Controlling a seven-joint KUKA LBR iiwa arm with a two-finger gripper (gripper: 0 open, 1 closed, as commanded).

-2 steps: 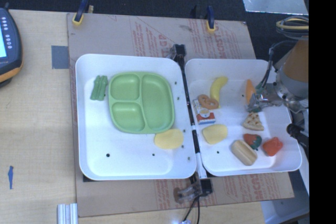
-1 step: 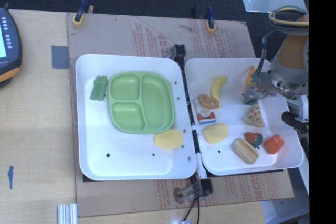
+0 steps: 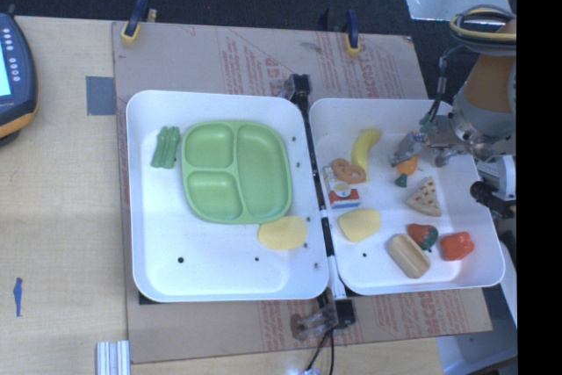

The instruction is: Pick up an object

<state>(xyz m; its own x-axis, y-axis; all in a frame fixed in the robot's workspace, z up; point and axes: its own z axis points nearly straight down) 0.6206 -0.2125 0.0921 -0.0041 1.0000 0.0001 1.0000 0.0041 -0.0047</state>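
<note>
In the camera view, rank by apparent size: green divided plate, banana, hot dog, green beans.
1. Green divided plate, by far the largest.
2. Hot dog and banana: look about alike, too close to rank.
3. Green beans: slightly smaller, though close.

Under my claw [image 3: 411, 152] in the right bin [image 3: 492, 277] lies a small toy carrot [image 3: 406, 167], orange with a dark green tip, tilted, its orange end up against my fingers. Just left of it a yellow banana [image 3: 365, 147] curves on its side; just below and to the right a pale pizza wedge [image 3: 425, 198] lies flat.
</note>
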